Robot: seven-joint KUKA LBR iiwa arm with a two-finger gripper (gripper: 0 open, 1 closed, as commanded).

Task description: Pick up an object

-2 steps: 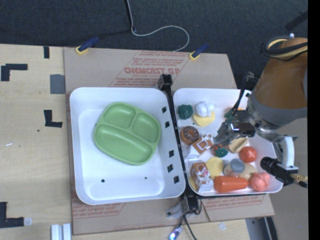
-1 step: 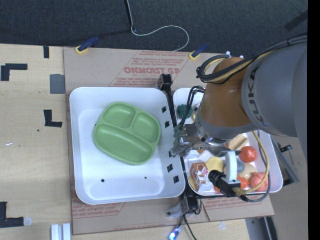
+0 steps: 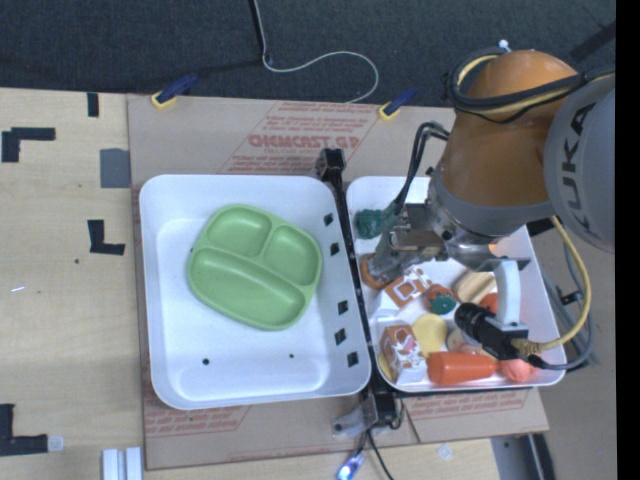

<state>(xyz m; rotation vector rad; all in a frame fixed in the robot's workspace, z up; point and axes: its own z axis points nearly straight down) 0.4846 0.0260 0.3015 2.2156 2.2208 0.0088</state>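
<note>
The grey arm with its orange band [image 3: 510, 128] reaches in from the right, bent low over the right-hand shallow white bin [image 3: 545, 268] of small toys. Its two-finger gripper [image 3: 400, 243] hangs near the bin's left edge; its grip cannot be told.

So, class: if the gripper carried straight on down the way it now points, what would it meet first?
Probably the orange-and-white packet in the right bin, just below the gripper; depth is hard to judge here.

Even, fairly bright overhead light; soft shadows inside the shallow white left bin [image 3: 165, 268]; slight overall softness, no harsh glare.
</note>
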